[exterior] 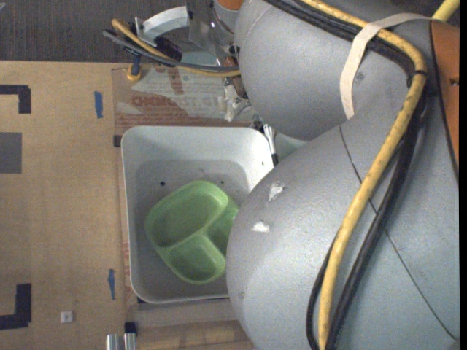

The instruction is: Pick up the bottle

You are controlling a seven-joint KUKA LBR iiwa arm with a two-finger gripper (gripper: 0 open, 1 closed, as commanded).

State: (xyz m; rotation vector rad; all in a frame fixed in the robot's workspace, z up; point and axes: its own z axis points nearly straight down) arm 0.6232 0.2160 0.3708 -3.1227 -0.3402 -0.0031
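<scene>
One shallow white plastic bin (139, 166), smooth-walled with rounded corners, sits at about 8 o'clock in the camera view. In it lies one glossy green plastic dish (186, 232), kidney-shaped and split into two compartments. The matte grey arm (343, 217), bulbous and laced with one yellow cable (365, 188), covers everything from 12 to 6 o'clock. The bottle cannot be made out, and the gripper's state cannot be told.
</scene>
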